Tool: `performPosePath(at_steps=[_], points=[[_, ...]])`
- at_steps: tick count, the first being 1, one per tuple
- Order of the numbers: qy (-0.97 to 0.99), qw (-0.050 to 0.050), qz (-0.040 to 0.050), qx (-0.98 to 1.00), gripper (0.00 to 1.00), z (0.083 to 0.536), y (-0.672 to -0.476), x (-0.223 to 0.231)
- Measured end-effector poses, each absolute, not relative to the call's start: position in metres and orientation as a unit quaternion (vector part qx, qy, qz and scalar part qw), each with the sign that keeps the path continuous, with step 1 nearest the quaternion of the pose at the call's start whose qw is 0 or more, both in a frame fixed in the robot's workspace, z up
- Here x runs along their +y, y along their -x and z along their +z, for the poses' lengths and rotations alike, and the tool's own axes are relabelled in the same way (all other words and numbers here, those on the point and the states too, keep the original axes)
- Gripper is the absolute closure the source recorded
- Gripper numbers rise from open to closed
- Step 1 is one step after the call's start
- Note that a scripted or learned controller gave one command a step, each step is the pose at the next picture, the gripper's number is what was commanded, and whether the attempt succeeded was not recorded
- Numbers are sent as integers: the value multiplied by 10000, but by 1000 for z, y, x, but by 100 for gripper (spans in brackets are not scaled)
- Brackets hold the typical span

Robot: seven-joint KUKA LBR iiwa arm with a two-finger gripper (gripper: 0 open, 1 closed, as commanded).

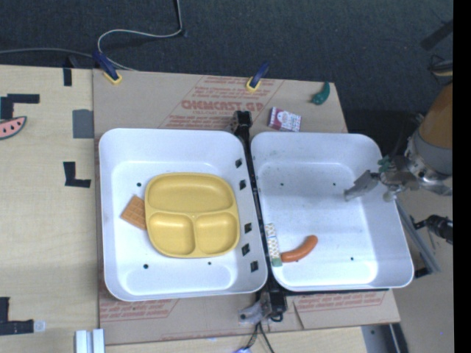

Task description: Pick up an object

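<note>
An orange sausage (298,249) lies near the front left of the right bin (368,271). A yellow divided plate (193,213) rests in the left bin (118,160), and a tan cracker (134,212) pokes out from under its left edge. My gripper (362,185) hangs over the right side of the right bin, reaching in from the right rim. It is well behind and to the right of the sausage, with nothing seen in it.
A small striped strip (272,243) lies against the divider beside the sausage. Behind the bins on the cardboard are a red and white packet (283,119), a green piece (321,93) and two clamps (109,69) (257,80).
</note>
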State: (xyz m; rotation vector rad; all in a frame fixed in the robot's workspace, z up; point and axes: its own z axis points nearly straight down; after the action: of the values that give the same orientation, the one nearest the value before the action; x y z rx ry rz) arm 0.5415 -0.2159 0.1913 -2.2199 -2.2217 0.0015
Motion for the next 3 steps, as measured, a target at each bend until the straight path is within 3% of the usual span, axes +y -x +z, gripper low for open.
performPosePath(at_steps=[1,2,3], points=[[7065,-13,-7,-7077,0,87,-556,-182],[7070,-32,-4,-7072,100,96,-557,-183],[7069,-32,-3,-7073,0,96,-557,-183]])
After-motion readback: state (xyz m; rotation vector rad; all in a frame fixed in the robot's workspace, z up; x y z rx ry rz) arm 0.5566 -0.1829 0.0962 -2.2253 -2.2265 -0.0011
